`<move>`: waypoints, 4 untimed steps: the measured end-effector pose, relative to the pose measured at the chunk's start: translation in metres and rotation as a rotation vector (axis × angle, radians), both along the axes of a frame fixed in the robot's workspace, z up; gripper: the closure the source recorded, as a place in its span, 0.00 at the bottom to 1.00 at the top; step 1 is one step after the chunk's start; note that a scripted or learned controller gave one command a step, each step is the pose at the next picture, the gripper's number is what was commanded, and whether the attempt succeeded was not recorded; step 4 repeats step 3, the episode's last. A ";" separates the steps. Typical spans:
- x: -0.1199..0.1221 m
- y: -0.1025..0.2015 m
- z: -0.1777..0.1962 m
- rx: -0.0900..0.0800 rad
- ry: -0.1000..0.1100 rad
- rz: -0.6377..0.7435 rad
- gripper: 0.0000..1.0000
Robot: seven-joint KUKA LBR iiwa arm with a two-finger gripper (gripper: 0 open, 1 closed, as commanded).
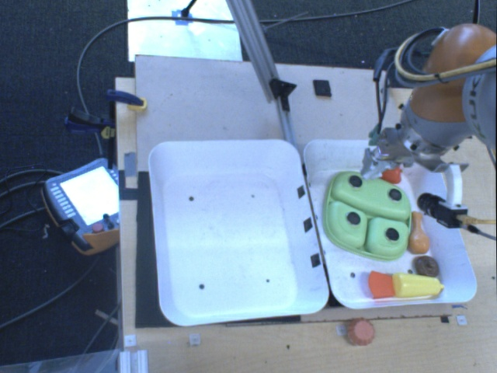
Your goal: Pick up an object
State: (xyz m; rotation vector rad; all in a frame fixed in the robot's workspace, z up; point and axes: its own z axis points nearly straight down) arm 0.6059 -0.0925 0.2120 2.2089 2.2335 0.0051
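Note:
The right bin (335, 282) holds a large green moulded piece (368, 214) with several dark spots. Beside it lie a small orange-brown pear-shaped object (418, 235), a dark brown ring (425, 266), an orange block (380, 284) and a yellow object (418, 287). A small red object (392, 175) sits at the far side of the bin, just past the green piece. My gripper (375, 162) hangs low over the far edge of the green piece, right next to the red object. The wrist above hides its tips.
The left bin (229, 231) lies beside the right one. A slanted metal pole (256, 37) crosses the bench's far side. A small black square (322, 88) lies on the bench top. A round reddish disc (360, 332) sits at the front edge. A handheld pendant (84, 204) rests off to the left.

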 end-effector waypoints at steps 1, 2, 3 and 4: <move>0.002 0.045 0.006 -0.001 0.000 -0.001 1.00; -0.001 0.102 0.010 0.000 0.000 0.000 1.00; 0.007 0.151 0.021 0.000 0.000 -0.001 1.00; 0.007 0.151 0.021 0.000 0.000 -0.001 1.00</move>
